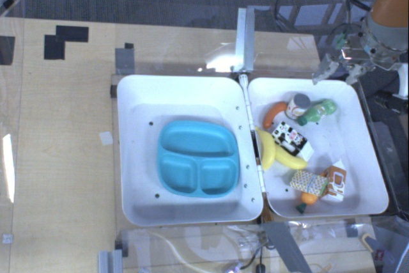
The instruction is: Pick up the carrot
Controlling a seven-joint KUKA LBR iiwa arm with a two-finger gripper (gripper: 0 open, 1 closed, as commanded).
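Carrot (275,113): lay in the right bin (364,137), upper left area, touching the can (298,105) at its 3 o'clock.
Banana (278,155): lay at the carrot's 6 o'clock.
Gripper (335,68): hung at the carrot's 2 o'clock, over the bin's far rim, fingers spread, pinching nothing.

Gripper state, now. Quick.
Gripper: above the far rim of the right bin, holding nothing; open or closed cannot be told. The carrot lies in that bin, untouched.
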